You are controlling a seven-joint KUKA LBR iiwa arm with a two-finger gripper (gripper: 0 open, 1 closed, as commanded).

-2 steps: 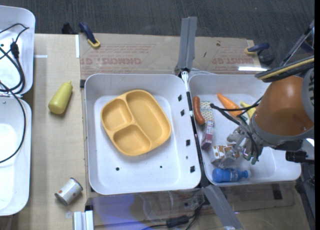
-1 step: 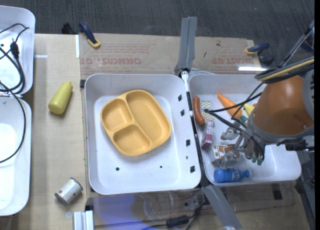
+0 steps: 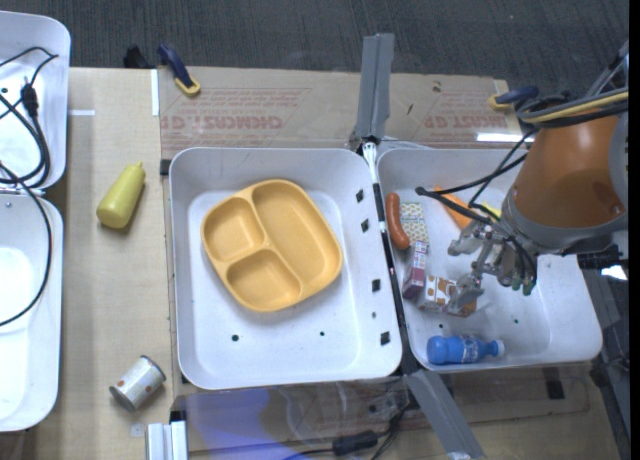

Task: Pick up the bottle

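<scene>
The blue bottle (image 3: 463, 350) lies on its side at the near edge of the right bin (image 3: 570, 333), long axis left-right, just nearer than the gripper (image 3: 470, 283), whose grip I cannot tell.

your arm (image 3: 565, 183) comes in from the right edge of the view, its broad orange band uppermost and the grey wrist below it angled down and to the left. dark cables run along its upper side. your tool (image 3: 468, 273) hangs low at the wrist's end, pointing down-left, its metal parts bunched close together.
</scene>
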